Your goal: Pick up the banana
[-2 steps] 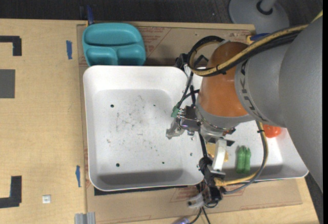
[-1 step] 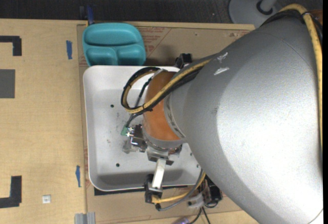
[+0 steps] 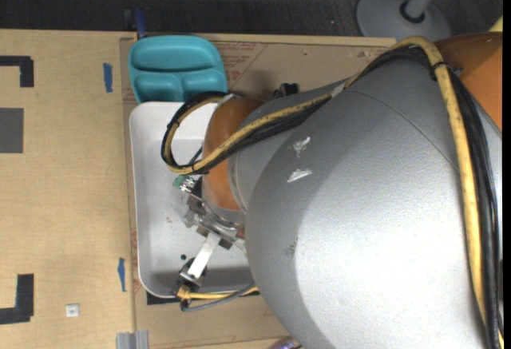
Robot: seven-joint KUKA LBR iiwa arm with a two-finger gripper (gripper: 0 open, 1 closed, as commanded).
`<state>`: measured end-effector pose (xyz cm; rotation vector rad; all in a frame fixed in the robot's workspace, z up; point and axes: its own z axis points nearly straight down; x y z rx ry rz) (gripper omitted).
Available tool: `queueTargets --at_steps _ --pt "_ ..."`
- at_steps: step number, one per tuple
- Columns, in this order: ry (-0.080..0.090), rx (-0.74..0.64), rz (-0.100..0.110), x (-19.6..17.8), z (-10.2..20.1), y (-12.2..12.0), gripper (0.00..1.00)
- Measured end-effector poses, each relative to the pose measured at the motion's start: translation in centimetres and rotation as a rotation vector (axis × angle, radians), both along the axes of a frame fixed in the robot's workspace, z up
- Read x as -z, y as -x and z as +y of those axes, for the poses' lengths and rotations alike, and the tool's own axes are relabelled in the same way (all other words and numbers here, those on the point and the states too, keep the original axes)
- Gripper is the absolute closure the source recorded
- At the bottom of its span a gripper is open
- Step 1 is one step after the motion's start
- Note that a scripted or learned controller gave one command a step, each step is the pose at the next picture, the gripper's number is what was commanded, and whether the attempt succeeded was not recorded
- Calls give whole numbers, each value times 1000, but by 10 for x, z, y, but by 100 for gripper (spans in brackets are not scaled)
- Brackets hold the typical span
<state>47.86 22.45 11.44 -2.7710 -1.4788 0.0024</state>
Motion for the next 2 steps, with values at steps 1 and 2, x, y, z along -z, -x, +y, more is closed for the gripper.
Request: queueTargets --at_steps 1,2 --pt "0 -34 -1 -65 -86 0 0" --pt "-3 5 -1 29 -2 0 0"
